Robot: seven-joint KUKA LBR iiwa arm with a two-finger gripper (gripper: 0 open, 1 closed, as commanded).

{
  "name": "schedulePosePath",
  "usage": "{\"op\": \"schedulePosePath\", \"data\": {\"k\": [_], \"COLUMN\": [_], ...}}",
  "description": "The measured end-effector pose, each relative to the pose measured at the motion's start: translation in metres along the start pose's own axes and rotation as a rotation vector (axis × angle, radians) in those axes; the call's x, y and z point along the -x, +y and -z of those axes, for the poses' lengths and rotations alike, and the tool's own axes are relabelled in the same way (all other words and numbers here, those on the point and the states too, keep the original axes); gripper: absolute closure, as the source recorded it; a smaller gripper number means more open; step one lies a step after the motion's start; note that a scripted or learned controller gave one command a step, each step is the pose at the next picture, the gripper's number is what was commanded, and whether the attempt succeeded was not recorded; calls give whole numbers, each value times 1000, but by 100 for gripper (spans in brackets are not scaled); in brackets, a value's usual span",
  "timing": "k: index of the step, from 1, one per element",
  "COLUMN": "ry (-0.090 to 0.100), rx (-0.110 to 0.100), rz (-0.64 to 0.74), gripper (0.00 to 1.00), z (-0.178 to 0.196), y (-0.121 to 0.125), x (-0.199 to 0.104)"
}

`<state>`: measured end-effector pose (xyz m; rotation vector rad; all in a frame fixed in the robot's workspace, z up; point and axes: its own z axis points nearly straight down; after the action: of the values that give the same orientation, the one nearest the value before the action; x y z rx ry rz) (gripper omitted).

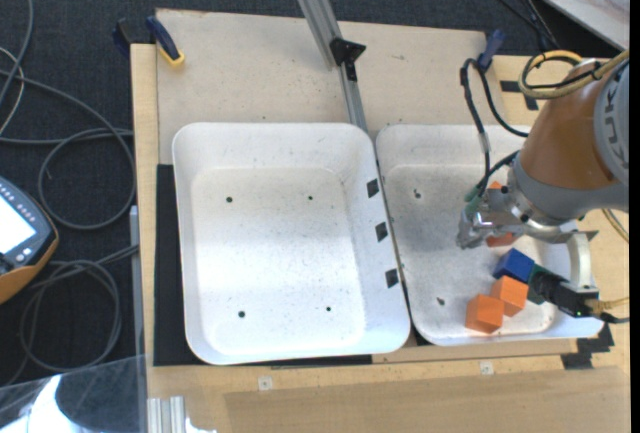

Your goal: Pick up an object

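Two orange blocks [497, 304] and a blue one [517, 264] near the claw [478, 226], grip state impossible to tell; no legible writing.

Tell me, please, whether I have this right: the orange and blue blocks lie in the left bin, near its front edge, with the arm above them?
Not quite: the camera view shows the orange blocks and the blue block in the right bin, not the left bin. The rest stands: they lie near its front edge, with the arm above them.
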<state>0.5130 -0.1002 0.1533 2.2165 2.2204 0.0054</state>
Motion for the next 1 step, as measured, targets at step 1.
{"op": "schedulePosePath", "data": {"k": [1], "ry": [0], "rx": [2], "rz": [1], "gripper": [100], "z": [54], "y": [2], "x": [0]}}
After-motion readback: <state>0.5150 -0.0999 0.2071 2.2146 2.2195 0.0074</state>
